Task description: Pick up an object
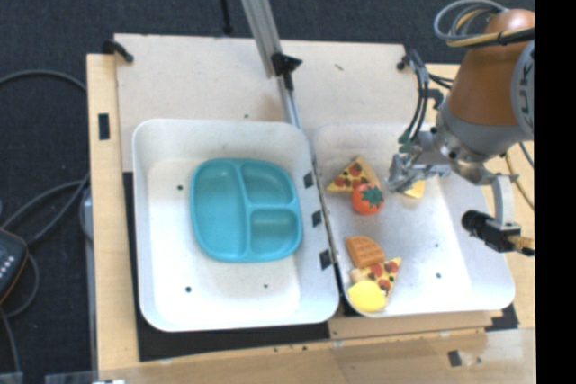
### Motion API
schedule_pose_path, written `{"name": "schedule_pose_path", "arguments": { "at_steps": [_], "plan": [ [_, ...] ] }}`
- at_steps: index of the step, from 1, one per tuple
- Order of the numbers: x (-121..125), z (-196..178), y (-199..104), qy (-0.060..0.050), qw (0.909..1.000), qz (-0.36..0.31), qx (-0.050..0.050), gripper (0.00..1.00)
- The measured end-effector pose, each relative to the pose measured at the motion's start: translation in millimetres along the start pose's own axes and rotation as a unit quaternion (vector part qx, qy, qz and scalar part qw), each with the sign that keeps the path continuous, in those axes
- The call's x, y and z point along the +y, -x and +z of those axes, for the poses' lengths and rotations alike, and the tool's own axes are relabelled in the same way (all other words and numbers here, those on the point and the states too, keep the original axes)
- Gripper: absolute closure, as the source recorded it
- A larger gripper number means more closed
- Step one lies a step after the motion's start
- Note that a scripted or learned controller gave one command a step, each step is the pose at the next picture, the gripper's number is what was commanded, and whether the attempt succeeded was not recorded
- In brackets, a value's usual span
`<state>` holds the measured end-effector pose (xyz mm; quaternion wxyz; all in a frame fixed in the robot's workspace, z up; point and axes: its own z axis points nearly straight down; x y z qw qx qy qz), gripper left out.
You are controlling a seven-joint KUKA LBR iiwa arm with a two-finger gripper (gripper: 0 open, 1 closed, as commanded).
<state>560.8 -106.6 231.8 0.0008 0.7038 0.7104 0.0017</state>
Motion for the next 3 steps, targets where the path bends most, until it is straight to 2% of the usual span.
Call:
{"name": "schedule_pose_path", "arguments": {
  "at_steps": [1,2,3],
  "plan": [
    [19.0,3.3,-56.8,-0.001,1.0,0.0,0.0,1.0],
    [31.9,-10.3,-106.9,-0.001,1.0,0.001,0.0,1.0],
    [41.8,-9.9,-169.8,-0.001,1.0,0.0,0.0,1.0]
  ]
}}
